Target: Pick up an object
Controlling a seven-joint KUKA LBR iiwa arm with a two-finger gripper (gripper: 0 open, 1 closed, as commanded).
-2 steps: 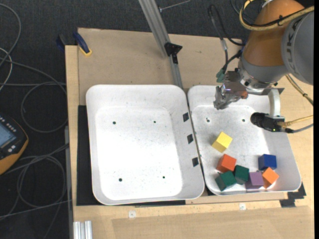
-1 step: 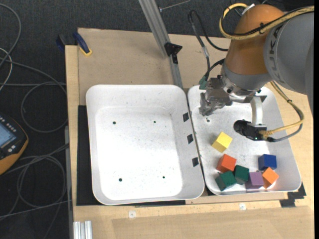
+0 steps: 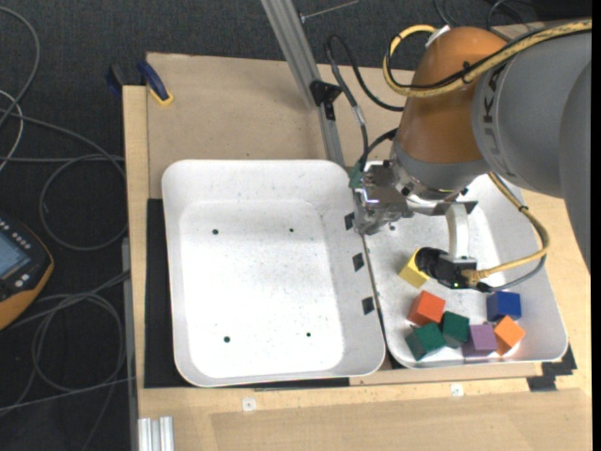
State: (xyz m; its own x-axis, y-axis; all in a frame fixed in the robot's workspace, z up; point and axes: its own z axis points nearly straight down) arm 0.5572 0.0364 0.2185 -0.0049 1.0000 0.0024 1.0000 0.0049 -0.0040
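- Dark carpet strewn with loose cables around a pale wooden bench (image 3: 235,92).
- On the bench, two shallow white bins side by side: left bin (image 3: 254,280) and right bin (image 3: 549,318).
- Slanted metal pole (image 3: 296,50) at the far edge, between the bins.
- Reaching in from the right, a grey arm (image 3: 549,92) with an orange band (image 3: 451,83).
- Gripper (image 3: 377,212) low over the far left corner of the right bin, just beside the wall between the bins; released or clenched, cannot tell.
- Blocks clustered in the near part of the right bin, apart from the gripper.
- Yellow block (image 3: 411,272) farthest of them, nearest the gripper.
- Red-orange block (image 3: 429,306) just nearer, touching green block (image 3: 425,341) and dark green block (image 3: 455,328).
- To the right, purple block (image 3: 482,338), orange block (image 3: 508,333), and blue block (image 3: 504,304) just beyond.
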